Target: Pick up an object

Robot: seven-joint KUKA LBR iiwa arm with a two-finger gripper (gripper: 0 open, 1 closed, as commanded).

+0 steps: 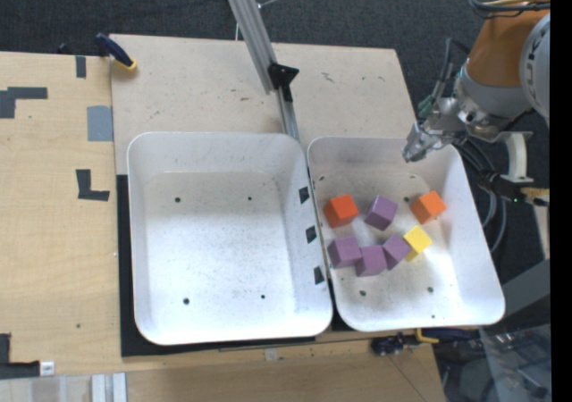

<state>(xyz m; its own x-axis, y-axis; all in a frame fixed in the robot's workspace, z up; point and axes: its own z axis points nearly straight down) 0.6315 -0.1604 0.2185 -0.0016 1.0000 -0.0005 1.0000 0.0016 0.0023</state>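
Observation:
The right bin [465, 275] holds several small blocks. Two are orange: one orange block [340, 209] lies left of centre, the other orange block [429, 205] sits near the right wall. A yellow block [416, 239] rests below that one. A purple block [382, 212] lies in the middle, and more purple blocks [368, 256] cluster below it. My gripper [417, 149] hangs over the bin's far right corner, above and apart from the blocks. Nothing shows between its fingers.
The left bin [143, 239] lies beside the right one. A slanted metal bar [253, 20] runs down to the gap between the bins. A blue and yellow tool [116, 51] lies on the bench at the far left. Cables hang at the right.

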